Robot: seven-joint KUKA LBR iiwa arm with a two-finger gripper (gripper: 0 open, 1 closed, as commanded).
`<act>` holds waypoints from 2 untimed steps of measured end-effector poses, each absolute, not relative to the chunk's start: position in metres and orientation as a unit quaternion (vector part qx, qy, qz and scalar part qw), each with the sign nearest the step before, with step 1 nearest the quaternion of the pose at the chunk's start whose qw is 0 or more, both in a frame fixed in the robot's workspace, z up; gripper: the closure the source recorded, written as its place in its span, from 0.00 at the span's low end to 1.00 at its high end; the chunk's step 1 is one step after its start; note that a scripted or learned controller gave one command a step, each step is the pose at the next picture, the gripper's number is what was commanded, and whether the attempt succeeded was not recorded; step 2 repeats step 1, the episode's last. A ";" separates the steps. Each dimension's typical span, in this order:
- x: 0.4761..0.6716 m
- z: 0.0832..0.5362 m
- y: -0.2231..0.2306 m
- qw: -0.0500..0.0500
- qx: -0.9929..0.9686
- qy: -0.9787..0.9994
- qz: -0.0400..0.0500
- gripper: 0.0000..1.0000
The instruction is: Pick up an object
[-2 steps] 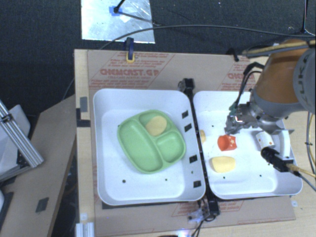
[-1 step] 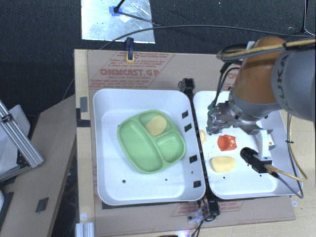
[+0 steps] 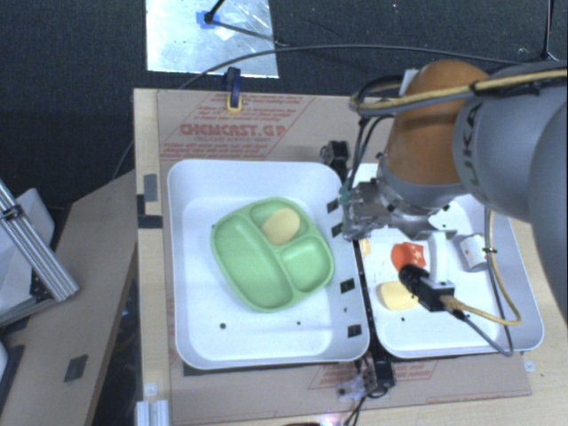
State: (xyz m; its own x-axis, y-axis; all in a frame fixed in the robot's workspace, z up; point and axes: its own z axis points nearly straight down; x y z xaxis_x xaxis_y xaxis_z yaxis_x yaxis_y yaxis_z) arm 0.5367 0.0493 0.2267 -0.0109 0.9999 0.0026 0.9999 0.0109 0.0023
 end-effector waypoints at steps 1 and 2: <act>0.520 0.222 0.111 0.001 -0.703 -0.711 -0.001 1.00; 0.520 0.222 0.111 0.001 -0.703 -0.711 -0.001 1.00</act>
